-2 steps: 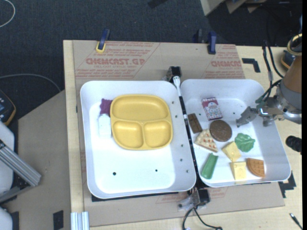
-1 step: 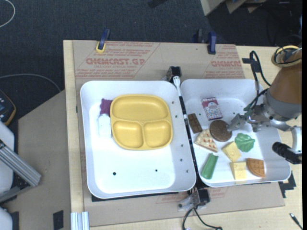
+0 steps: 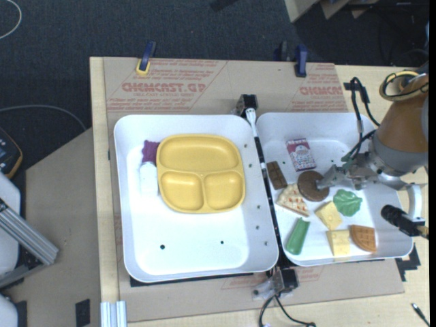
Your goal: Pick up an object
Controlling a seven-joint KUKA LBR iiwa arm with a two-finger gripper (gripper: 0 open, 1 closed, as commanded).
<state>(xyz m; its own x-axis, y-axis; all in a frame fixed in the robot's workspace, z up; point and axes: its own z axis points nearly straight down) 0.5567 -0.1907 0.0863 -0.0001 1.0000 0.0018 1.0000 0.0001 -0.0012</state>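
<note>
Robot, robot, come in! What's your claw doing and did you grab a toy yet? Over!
Gripper low in right bin, beside brown disc. Nothing seen held. Pizza slice, green lump, cheese cube crowd close.

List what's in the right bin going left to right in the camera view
brown bar → green cylinder → red-and-white packet → green leafy piece → waffle-like piece
</note>
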